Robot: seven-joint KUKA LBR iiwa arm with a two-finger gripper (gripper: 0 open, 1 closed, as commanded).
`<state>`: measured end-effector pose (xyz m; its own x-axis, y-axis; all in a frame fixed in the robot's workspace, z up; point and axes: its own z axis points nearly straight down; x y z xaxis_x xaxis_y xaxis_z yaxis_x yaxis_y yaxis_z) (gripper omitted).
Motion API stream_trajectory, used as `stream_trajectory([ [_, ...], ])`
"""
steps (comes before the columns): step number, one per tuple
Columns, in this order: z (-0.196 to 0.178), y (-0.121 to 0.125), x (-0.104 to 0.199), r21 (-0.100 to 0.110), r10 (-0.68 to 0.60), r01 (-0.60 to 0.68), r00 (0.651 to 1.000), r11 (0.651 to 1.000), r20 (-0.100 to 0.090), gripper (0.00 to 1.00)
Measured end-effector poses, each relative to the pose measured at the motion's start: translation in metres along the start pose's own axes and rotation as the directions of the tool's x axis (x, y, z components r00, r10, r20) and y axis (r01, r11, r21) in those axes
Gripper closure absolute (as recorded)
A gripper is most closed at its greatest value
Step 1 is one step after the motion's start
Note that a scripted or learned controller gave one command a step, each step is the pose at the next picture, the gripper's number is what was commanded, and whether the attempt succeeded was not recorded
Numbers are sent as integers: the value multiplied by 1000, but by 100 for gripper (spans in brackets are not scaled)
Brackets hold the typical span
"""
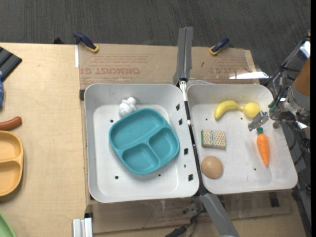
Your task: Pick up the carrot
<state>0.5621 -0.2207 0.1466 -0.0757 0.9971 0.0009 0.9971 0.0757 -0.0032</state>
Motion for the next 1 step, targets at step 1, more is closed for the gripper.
stream_trajectory([
  [1, 57, -35, 9, 1, -8, 8, 1000, 1000, -12, 0],
])
